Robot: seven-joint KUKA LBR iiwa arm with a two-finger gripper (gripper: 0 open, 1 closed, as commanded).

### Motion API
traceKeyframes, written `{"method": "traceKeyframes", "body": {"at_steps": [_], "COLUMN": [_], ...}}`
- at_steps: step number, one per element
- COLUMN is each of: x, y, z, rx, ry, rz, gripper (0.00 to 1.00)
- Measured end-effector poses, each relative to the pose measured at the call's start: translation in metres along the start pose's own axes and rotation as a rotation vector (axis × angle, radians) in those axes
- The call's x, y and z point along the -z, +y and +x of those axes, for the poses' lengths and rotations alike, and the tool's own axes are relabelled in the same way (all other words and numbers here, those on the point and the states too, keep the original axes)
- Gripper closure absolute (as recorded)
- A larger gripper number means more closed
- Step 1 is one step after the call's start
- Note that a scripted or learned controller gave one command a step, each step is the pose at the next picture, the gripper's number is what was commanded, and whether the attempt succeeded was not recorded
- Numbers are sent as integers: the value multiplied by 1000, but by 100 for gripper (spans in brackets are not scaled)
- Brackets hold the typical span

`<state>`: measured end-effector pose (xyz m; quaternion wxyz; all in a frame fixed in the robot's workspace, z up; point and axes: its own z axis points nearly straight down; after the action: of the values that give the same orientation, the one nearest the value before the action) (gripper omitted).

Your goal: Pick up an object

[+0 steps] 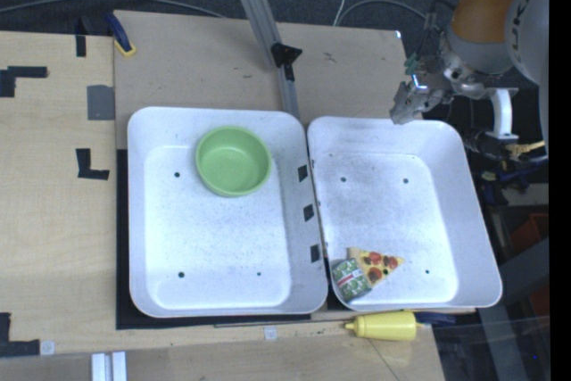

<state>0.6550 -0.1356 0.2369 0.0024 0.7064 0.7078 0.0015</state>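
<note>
Item one, far left: we record the table point(53, 219), light wood, marked with several dark tape pieces and a grey patch. A blue and yellow clip point(121, 36) lies near the upper corner of the brown board point(205, 58) on which the bins sit.

Item two: the left bin point(152, 281), white and shallow, speckled. In its upper part we note a green bowl point(233, 160), upright, open side up, well apart from the bin walls.

Item three: a grey metal pole point(254, 0) runs down at a slant from the top edge and ends in a black bracket just above the seam between the bins.

Item four: the right bin point(446, 219), touching the left one along its side. In its lower left corner we list a toy pizza slice point(379, 263) with red toppings, and just beside it a small rounded printed packet point(350, 278) in green and white; the two touch or overlap.

Item five: a yellow bottle point(385, 327) lying on its side on the table, just outside the right bin's front rim.

Item six, far right: the arm point(500, 4) with its orange band, and the pincer point(406, 107) hovering over the right bin's upper rim, well apart from every object. We see nothing between its fingers; whether they are parted or closed we cannot tell
</note>
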Motion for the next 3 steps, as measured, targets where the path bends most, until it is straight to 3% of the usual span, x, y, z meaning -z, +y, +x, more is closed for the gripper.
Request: {"method": "traceKeyframes", "body": {"at_steps": [3], "x": [1], "y": [-36], "z": [157], "rx": [5], "ry": [3], "rz": [8], "gripper": [100]}}
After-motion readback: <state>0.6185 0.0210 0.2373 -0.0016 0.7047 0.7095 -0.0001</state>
